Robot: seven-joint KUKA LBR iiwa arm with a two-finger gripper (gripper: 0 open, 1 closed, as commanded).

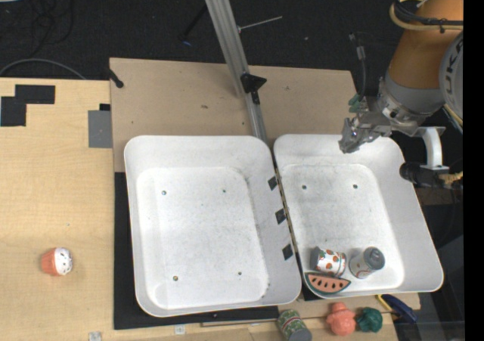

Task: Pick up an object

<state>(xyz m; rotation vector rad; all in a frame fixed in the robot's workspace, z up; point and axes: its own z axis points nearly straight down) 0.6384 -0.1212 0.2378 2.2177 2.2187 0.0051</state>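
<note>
Three toys, a cup [330,261], a can [368,261] and a melon slice [328,284], sit in the right bin's [412,203] near corner. The gripper [352,138] hangs over its far edge.

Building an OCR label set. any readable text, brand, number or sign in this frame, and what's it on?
"UK": partial dark lettering on the grey arm at the right edge, cut off by the frame.
Small can in the right bin: red and white print, too small to read.
Grey can beside it: no legible label.
Red-and-white figure on the wooden bench: face markings, no text.
Nothing else is readable.
</note>
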